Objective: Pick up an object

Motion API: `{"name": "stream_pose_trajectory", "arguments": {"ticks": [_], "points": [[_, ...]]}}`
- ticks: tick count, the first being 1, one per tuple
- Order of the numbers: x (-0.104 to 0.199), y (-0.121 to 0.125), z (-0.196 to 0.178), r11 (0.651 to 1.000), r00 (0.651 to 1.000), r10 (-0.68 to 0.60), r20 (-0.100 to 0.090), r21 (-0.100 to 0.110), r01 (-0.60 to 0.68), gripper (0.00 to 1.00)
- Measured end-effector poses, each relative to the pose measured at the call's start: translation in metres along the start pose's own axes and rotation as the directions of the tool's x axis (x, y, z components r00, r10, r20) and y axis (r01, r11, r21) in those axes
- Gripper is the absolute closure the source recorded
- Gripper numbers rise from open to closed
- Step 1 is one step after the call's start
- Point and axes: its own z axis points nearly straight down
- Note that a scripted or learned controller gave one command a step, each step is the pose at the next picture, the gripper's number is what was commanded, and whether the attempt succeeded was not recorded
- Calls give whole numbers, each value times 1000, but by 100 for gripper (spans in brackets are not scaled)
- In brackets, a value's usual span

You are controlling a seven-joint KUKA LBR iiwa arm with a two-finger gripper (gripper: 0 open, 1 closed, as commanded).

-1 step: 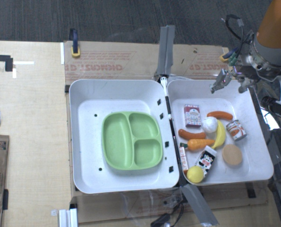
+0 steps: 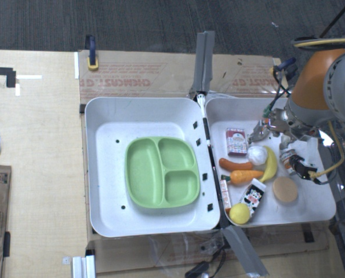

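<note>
Here, 2 white bins are seen side by side on the surface (image 2: 39, 213). A green divided plate (image 2: 162, 172) is laid in the left bin (image 2: 97, 172). In the right bin (image 2: 314, 210) the objects are gathered toward 9 o'clock: a red box (image 2: 236, 141), a white ball (image 2: 257, 154), a banana (image 2: 270, 164), a sausage (image 2: 235, 164), a carrot (image 2: 246, 176), a small milk carton (image 2: 253, 196), a lemon (image 2: 239, 214) and a tan disc (image 2: 286, 190). The gripper (image 2: 275, 133) is positioned at the bin's 12 o'clock side, just beside the ball; whether it is spread or closed cannot be told.
</note>
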Motion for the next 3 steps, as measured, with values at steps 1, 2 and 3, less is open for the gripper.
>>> {"name": "stream_pose_trajectory", "arguments": {"ticks": [1,2,3], "points": [[-35,-47,4,969,969,-248,-1,-1,248,0],[-36,-46,-5,970,970,-244,-1,-2,244,100],[19,-32,-100,985,985,-173,1,-2,173,100]]}}
